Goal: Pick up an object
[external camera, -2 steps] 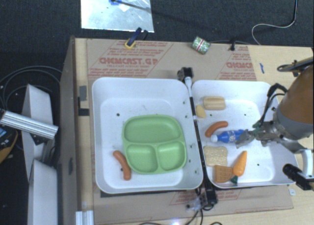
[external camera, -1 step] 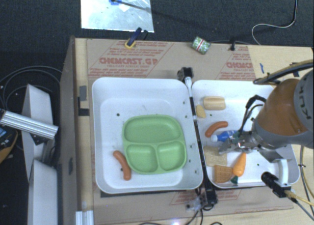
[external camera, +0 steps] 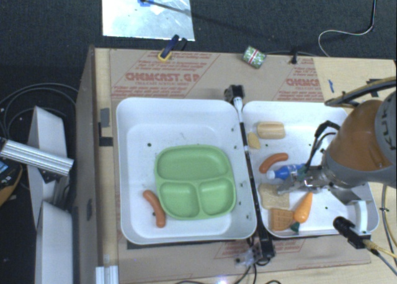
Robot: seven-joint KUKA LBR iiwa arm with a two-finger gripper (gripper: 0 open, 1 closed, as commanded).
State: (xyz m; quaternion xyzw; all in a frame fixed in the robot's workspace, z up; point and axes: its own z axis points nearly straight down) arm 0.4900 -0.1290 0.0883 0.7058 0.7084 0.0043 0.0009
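Claw low over bread slice, beside carrot.

Chunky arm at right of the frame: fat orange band up top, grey rounded wrist below, black cables looping off the side, and a silvery metal pincer sticking out left.

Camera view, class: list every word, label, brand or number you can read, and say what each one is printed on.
"CHEMCAST GP": red print on the brown protective sheet under the bins, behind the left bin.
A matching red print on the sheet behind the right bin is partly cut off and too blurred to read.
The small green can: label too small to read.
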